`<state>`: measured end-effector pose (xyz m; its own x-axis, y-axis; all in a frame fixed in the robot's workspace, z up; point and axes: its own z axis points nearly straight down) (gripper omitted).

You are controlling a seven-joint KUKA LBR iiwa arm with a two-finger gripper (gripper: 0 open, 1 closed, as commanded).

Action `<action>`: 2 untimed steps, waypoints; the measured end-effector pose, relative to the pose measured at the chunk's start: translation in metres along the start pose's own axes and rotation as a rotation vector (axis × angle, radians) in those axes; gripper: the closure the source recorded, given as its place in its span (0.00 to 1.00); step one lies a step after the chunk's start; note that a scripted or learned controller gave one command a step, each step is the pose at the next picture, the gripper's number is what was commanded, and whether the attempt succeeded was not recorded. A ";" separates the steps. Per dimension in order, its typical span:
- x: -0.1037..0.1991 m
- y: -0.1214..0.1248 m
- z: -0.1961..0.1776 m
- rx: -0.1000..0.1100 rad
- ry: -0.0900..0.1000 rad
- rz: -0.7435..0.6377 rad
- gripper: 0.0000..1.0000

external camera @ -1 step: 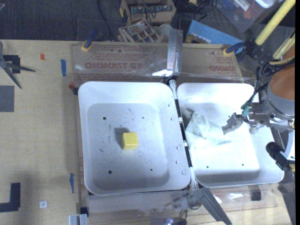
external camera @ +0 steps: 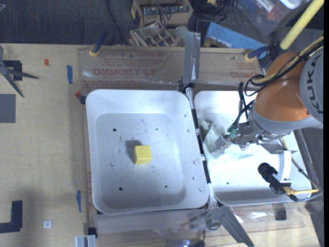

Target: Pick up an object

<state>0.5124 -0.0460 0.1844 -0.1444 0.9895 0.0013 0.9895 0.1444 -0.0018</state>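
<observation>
A small yellow cube [external camera: 143, 154] lies near the middle of the left bin [external camera: 103, 107]. My gripper [external camera: 220, 141] is low in the right bin [external camera: 247, 181], close to that bin's left wall, and it looks blurred. A pale, translucent object [external camera: 209, 131] sits right at the gripper's tip, and I cannot tell whether the gripper is touching it. The grey arm with its orange band [external camera: 280, 94] reaches in from the right and covers much of the right bin's far side.
A ridge [external camera: 198, 143] where the two bin walls meet separates the bins. Black cable fittings [external camera: 270, 175] hang from the wrist over the right bin's near side. A cardboard sheet [external camera: 133, 68] lies behind the bins, with clutter beyond the bench.
</observation>
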 end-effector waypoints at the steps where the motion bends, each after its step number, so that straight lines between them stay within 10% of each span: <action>1: -0.003 0.000 -0.010 -0.005 -0.002 0.006 1.00; 2: 0.052 0.003 0.000 0.000 0.000 0.270 1.00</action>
<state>0.5082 0.0061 0.1843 0.1247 0.9922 0.0006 0.9922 -0.1247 -0.0021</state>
